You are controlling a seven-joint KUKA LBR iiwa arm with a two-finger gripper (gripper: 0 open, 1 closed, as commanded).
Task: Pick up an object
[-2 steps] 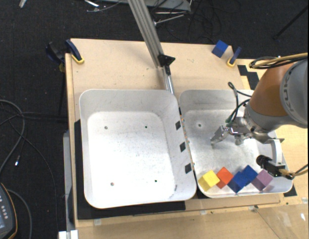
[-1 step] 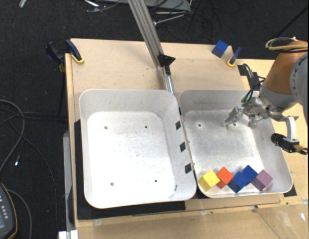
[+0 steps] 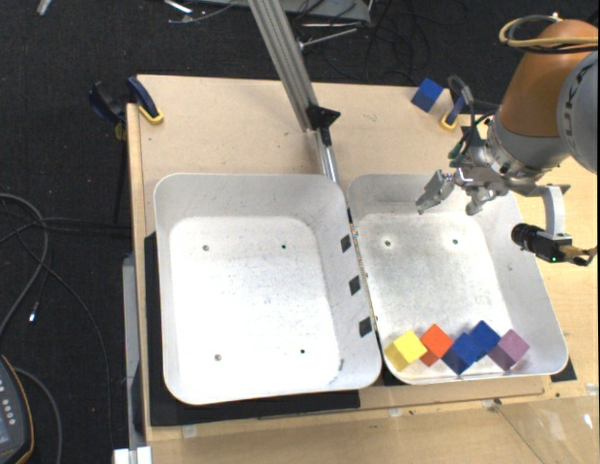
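Coloured blocks [image 3: 458, 346] cluster at the right bin's near edge, well apart from the spread, unladen gripper [image 3: 454, 194].

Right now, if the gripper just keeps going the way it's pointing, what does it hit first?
The gripper points down over the far end of the right bin. Going straight on, it would probably meet the bin's bare white floor first, though depth is hard to judge. The blocks sit at the near edge, well off that line.

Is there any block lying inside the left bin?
No, the yellow block, orange block, blue block and purple block all lie in the right bin.
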